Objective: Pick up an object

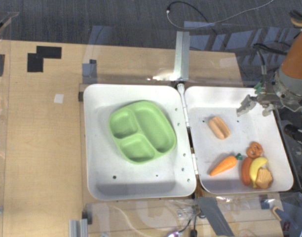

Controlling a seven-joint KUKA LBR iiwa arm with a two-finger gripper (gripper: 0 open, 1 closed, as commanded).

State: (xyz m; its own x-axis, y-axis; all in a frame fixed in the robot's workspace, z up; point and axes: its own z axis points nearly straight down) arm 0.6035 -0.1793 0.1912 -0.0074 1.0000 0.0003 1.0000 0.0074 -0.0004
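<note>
Hot dog (218, 128): a small toy bun, tan with a pinkish stripe along its middle, lying at a slant in the upper middle of the right bin (269, 132), apart from the other toys.
Carrot (224, 165): orange with a small green top, lying at a slant below the hot dog, its tip pointing toward the bin's lower left.
Corner cluster: a pretzel (254, 149), a banana (258, 165), a red-orange piece (245, 172) and a tan piece (263, 178) crowd together in the bin's lower right, touching one another; the carrot's green top lies just beside them.
Writing: no brand or label can be read on any toy or bin.
Gripper (255, 106): over the upper right part of the right bin, two pale fingers spread apart, with bare bin floor visible between them; it pinches nothing and touches no toy. The hot dog lies to its lower left, well apart.
Arm (295, 65): grey with an orange band, entering from the right edge.
Left bin (96, 147): holds a green plate (141, 131) with three compartments, turned at a slant.
Bench (37, 132): light wood, with black marks (42, 56) near its upper left.
</note>
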